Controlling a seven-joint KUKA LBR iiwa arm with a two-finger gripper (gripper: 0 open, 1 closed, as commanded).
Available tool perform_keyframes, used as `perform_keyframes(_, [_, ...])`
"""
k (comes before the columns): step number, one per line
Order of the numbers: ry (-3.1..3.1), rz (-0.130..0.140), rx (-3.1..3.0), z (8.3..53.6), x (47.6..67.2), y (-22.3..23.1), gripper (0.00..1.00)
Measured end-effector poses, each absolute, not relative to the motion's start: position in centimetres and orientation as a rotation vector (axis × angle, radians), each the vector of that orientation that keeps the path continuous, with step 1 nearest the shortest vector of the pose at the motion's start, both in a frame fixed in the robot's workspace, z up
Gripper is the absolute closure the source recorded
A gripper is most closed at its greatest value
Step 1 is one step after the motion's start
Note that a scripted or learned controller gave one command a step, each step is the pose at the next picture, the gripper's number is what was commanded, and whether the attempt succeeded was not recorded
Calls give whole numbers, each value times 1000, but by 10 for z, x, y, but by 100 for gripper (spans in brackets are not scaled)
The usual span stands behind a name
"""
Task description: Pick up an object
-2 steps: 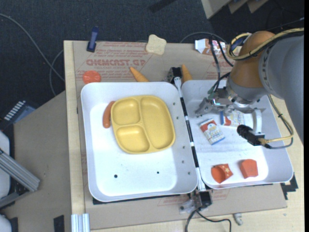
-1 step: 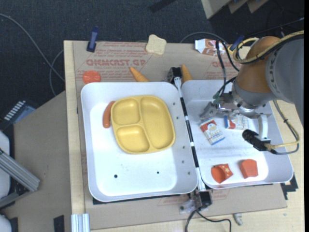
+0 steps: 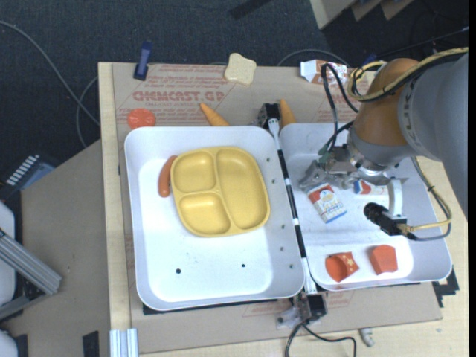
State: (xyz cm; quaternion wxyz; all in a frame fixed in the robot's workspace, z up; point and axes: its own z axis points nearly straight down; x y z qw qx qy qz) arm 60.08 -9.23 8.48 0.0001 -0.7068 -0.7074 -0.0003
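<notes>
The grey arm with its orange band reaches in from the right and hangs over the right white bin (image 3: 439, 262), its two-finger gripper (image 3: 327, 171) low over the bin's upper-left part. How the gripper stands is hidden by the wrist, so I cannot tell.

A small red, white and blue carton (image 3: 327, 202) lies flat on the bin floor just below the gripper, very near it; whether they touch is unclear. Two orange-red blocks (image 3: 341, 265) (image 3: 384, 259) rest near the bin's front edge, well apart from the gripper.

In the left white bin (image 3: 149, 259) sits a yellow plastic divided plate (image 3: 221, 190), with a red-orange sausage (image 3: 164, 178) just beside its left rim.
</notes>
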Motion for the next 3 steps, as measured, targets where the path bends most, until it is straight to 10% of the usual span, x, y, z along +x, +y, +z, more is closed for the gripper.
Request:
perform_keyframes(1, [-2220,2,-2220,85,585,-96,0])
perform_keyframes(2, [-2220,0,-2221,94,585,-96,100])
perform_keyframes(3, [-2223,-2,-2220,185,561,-20,100])
